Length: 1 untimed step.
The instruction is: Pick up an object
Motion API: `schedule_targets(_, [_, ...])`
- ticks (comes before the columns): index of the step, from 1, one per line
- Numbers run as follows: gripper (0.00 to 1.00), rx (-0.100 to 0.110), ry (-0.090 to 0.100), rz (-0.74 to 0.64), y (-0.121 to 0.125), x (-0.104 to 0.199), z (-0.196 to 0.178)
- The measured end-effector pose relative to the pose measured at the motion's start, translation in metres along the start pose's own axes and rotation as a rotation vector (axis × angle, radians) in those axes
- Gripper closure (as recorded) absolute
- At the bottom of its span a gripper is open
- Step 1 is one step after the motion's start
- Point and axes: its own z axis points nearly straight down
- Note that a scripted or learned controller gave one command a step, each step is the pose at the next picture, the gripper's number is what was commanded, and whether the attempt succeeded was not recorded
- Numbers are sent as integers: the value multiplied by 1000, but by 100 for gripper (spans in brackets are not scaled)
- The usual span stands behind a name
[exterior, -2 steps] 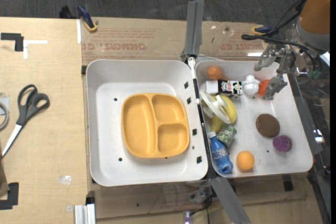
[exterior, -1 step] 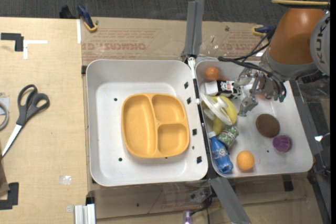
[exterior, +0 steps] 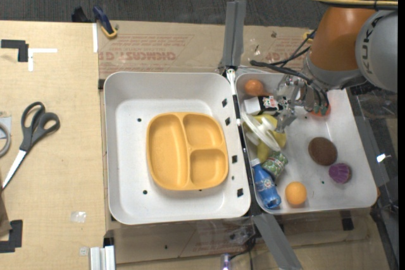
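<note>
My gripper point(exterior: 286, 116) hangs low in the upper middle of the right bin point(exterior: 358, 136), just right of a yellow and white object point(exterior: 264, 129). An orange ball point(exterior: 254, 86) and a small black and white item point(exterior: 264, 102) lie to its upper left. Along the bin's left wall below it sit a green can point(exterior: 274, 165) and a blue bottle point(exterior: 266, 184). A second orange ball point(exterior: 295, 193), a brown ball point(exterior: 323, 150) and a purple object point(exterior: 340, 172) lie in the lower right part. Something red point(exterior: 323, 110) peeks out behind the wrist.
The left bin point(exterior: 120, 136) holds a yellow divided plate point(exterior: 187, 150). Scissors point(exterior: 30, 129) lie on the bench far left. A blue clip point(exterior: 104, 21) sits at the cardboard's top left. Cables run from the arm over the right bin's top edge.
</note>
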Motion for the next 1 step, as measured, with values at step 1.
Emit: schedule_targets(1, [0,2,-9,79,-82,96,-3])
